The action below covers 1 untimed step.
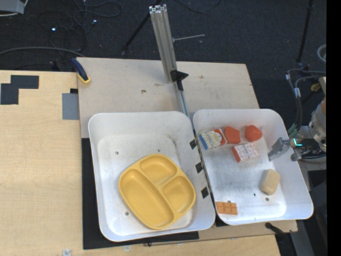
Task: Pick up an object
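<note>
- Beige block (270,182) lies in the lower right of the right bin (250,211), apart from the other items; it looks like a soft sponge or foam piece, light and squashy, so it should give under the fingers and not slip much. Its short sides seem the best place to pinch.
- Red pieces: two small chunks (232,135) (253,133) sit near the bin's upper middle, close together. They look rigid and smooth, probably light plastic toy food; the rounded faces could squirt out of a pinch.
- Carton (212,139) at the bin's upper left and a red-and-white packet (245,152) just below the chunks look like thin card or plastic, light, easily dented, best taken across the narrow width.
- Orange wafer (227,208) lies flat by the bin's lower left edge; too thin to grip easily from above.
- Yellow tray (156,190) fills the lower part of the left bin (106,127); wide, stiff, awkward for two fingers.
- Gripper (279,149) is at the right bin's right rim, above the beige block; whether it is parted or closed I cannot tell, and nothing is seen held in it.
</note>
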{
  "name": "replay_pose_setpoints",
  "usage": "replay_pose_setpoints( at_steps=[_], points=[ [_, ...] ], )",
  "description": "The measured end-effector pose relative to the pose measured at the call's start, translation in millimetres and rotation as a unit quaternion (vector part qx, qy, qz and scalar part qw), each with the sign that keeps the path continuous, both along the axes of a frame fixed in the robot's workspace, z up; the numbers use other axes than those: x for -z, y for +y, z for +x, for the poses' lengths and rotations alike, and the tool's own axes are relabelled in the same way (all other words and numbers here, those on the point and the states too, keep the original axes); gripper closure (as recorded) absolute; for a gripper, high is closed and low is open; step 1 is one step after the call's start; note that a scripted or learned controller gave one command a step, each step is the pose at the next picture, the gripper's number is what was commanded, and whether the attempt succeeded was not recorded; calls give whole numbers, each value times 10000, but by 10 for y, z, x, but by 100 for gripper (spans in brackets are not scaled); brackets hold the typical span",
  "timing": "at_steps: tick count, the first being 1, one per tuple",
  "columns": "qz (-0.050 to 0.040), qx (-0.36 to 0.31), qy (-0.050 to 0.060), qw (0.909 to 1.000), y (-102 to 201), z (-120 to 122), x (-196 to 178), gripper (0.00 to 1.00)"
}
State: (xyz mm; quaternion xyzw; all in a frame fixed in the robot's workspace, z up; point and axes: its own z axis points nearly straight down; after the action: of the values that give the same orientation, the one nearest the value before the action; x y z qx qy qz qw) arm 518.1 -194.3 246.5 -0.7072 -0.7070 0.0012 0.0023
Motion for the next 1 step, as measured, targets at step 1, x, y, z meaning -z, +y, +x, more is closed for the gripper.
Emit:
replay_pose_setpoints(
  at_steps=[1],
  points=[
    [-2, -1, -9, 10000, -1, 4, -8, 0]
  ],
)
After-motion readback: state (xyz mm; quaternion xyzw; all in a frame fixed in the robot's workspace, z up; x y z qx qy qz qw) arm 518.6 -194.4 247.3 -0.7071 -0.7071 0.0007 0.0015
